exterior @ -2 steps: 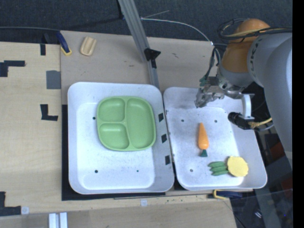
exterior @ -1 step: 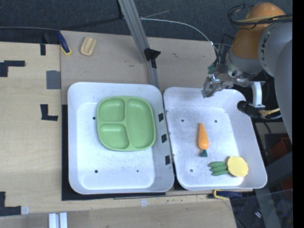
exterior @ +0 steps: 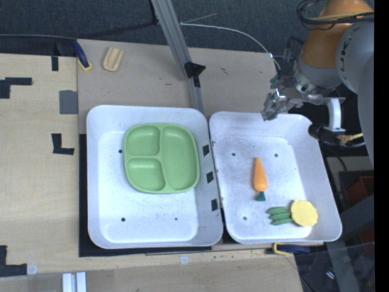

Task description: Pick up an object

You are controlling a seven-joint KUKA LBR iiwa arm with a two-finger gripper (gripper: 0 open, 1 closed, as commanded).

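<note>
On the wooden desk (exterior: 36, 163), the metal two-finger tool (exterior: 271, 107) is hovering, grip state unclear, beyond the small orange plastic carrot (exterior: 259, 175), seemingly approaching; next it must descend toward it.

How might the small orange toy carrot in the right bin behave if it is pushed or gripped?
The small orange toy carrot looks rounded and tapered, so it may roll in an arc. Its smooth surface could slip. It appears light and probably rigid.

Light wooden tabletop (exterior: 36, 163) marked with black tape pieces (exterior: 61, 143); dark blue-grey carpet floor (exterior: 73, 8) beyond; slanted metal pole (exterior: 173, 29) crossing above; even, soft lighting.
</note>
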